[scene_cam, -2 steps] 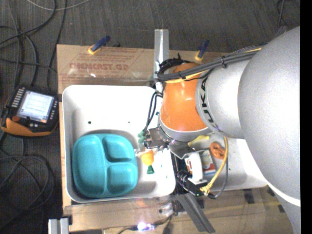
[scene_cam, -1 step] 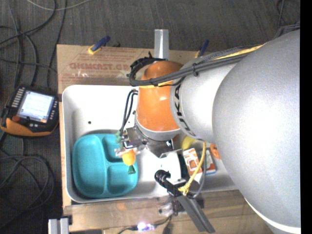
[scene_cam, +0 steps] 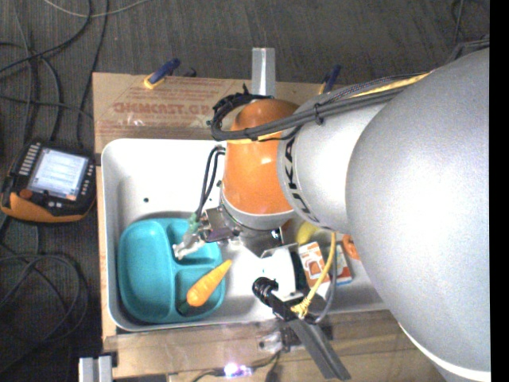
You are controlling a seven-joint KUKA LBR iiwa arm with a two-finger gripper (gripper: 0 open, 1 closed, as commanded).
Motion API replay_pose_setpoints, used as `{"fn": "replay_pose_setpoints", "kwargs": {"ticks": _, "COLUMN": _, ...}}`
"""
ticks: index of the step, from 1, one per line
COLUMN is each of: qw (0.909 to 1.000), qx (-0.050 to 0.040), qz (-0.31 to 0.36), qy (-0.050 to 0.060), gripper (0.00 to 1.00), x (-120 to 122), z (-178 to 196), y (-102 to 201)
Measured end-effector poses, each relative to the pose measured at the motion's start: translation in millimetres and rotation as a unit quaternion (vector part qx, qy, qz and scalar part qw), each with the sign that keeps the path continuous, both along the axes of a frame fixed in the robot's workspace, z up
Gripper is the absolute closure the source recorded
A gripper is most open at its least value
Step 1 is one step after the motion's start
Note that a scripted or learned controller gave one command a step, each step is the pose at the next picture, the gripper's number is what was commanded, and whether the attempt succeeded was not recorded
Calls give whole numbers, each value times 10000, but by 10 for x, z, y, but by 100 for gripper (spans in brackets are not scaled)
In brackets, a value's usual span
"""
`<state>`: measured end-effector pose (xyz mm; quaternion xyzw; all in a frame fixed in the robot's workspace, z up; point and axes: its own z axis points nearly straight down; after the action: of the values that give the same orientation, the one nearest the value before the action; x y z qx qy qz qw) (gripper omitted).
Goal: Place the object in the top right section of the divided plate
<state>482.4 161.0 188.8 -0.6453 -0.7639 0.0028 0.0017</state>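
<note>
A grey KUKA arm [scene_cam: 398, 197] with an orange band [scene_cam: 250, 169] reaches over a white bin [scene_cam: 143, 173] and hangs its gripper [scene_cam: 185, 245] above the top right section of a teal divided plate [scene_cam: 147, 269]; the wrist blocks the view of the grip, so how wide it stands cannot be told, and nothing can be seen held in it. The plate sits in the near left corner of the bin, its one large section away from the arm and its two smaller sections on the arm's side. An orange carrot [scene_cam: 208, 283] lies in the plate's lower right section, just below the gripper and apart from it, set at a slant with its thick end inside the plate and its thin end poking over the plate's right rim. Right of the plate, partly hidden under the arm, are a yellow object [scene_cam: 306, 231] and an orange-and-white carton [scene_cam: 314, 261], too covered to tell more. Behind the plate, past the far wall of the bin, a sheet of brown cardboard [scene_cam: 151, 106] with red print is pinned by two blue clamps [scene_cam: 161, 72]. Well to the left of the plate, off the bench, a teach pendant [scene_cam: 52, 177] with a lit screen rests on grey carpet among black cables
</note>
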Motion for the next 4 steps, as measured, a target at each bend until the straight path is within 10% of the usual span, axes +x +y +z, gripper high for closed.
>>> {"fn": "replay_pose_setpoints", "kwargs": {"ticks": 1, "qw": 9748, "qx": 11, "qz": 2230, "qy": -18, "gripper": 0, "x": 29, "z": 349, "y": -279}}
{"fn": "replay_pose_setpoints", "kwargs": {"ticks": 2, "qw": 9967, "qx": 12, "qz": 810, "qy": -8, "gripper": 0, "x": 10, "z": -66, "y": -962}}
{"fn": "replay_pose_setpoints", "kwargs": {"ticks": 3, "qw": 9841, "qx": -15, "qz": -1776, "qy": -1, "gripper": 0, "x": 1, "z": -73, "y": -836}}
{"fn": "replay_pose_setpoints", "kwargs": {"ticks": 4, "qw": 9741, "qx": 50, "qz": -2259, "qy": -129, "gripper": 0, "x": 71, "z": -323, "y": -685}}
